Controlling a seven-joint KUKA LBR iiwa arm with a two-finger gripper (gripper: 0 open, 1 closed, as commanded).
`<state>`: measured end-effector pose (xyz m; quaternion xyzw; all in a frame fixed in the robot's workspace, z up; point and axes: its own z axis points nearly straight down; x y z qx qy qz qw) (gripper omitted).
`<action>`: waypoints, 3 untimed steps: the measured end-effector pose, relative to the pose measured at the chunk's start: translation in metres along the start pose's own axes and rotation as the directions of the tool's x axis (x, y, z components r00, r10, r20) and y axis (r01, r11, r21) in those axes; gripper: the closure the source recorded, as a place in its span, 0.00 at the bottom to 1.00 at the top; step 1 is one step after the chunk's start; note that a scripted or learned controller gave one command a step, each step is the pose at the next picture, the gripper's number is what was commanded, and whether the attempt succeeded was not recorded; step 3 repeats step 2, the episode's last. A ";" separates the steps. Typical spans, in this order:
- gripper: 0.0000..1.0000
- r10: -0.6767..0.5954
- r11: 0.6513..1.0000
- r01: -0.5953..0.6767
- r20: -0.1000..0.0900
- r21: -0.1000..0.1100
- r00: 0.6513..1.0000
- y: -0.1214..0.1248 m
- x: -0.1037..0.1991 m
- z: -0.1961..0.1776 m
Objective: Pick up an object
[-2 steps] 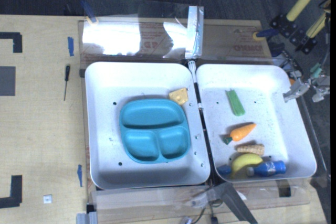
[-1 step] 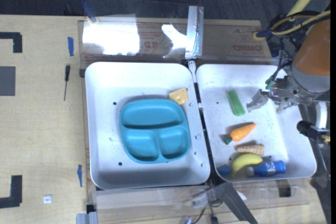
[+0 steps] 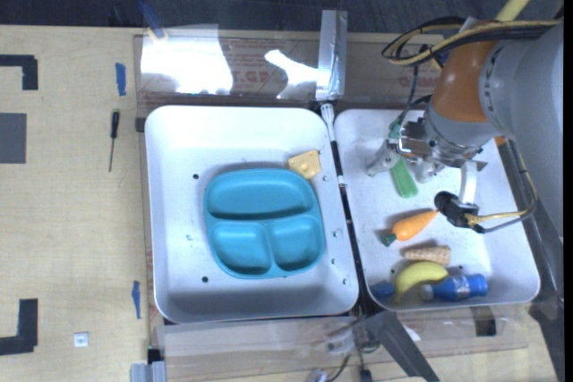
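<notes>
My gripper hangs low over the back of the right bin, open, with its fingers spread left and right. A green pickle-shaped toy lies on the bin floor just beneath it, closer to the left finger, and it is not gripped. Nearer the front lie an orange carrot, a tan bread stick, a yellow banana and a blue bottle.
The left bin holds a blue divided plate and a yellow cheese wedge by its right wall. A raised divider separates the bins. A black cable plug dangles from the wrist over the right bin.
</notes>
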<state>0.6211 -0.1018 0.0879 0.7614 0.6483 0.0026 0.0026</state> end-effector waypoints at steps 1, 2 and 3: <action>1.00 -0.002 1.000 0.002 0.001 -0.003 1.000 0.001 0.000 -0.011; 1.00 -0.165 0.986 0.165 0.000 -0.005 0.986 -0.032 0.021 -0.142; 1.00 -0.165 0.986 0.165 0.000 -0.005 0.986 -0.032 0.021 -0.142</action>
